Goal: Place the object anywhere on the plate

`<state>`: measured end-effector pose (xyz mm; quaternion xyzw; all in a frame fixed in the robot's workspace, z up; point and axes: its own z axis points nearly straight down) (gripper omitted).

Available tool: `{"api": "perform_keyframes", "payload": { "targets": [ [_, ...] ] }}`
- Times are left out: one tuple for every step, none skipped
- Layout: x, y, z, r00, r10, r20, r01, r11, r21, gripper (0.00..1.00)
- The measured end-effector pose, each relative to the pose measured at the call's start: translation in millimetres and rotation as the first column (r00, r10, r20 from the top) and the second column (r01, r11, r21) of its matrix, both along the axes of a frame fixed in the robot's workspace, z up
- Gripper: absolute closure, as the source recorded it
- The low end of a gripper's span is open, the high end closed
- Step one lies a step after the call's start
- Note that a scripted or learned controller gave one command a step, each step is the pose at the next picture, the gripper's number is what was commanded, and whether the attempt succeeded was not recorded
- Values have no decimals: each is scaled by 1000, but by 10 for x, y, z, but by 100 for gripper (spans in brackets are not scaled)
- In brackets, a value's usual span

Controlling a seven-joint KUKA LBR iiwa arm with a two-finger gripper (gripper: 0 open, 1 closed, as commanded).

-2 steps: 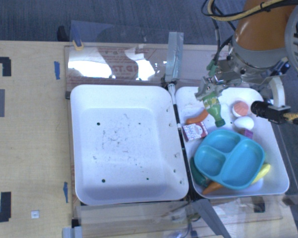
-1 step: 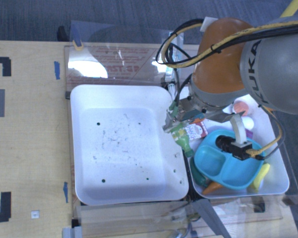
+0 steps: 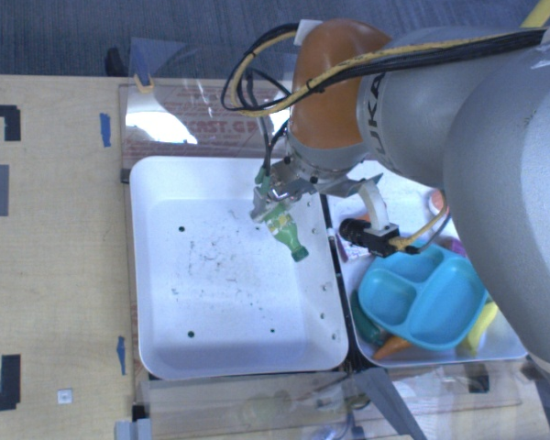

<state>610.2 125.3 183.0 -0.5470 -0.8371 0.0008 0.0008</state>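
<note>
Camera view: gripper (image 3: 273,200) seemingly grasping green bottle (image 3: 288,232) above left bin (image 3: 165,246); loose grip could drop it short of plate (image 3: 420,296).

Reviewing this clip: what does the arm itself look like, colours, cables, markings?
The arm is bulky, grey and rounded, with a glossy orange band above the wrist. Black and yellow cables loop beside the band. Part of dark lettering shows on the grey shell. The tool is small and metallic.

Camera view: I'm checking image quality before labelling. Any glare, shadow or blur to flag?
Camera view: bright glare on the clear panel behind the left bin; the arm, close to the lens, looks soft and shades the right bin; the green object at the gripper is slightly blurred.
</note>
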Motion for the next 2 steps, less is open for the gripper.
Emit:
{"api": "perform_keyframes", "payload": {
  "targets": [
    [-201, 541, -410, 924, 381, -1, -381, 924, 2, 100],
    [-475, 911, -637, 708, 706, 1, -706, 708, 3, 100]
  ]
}}
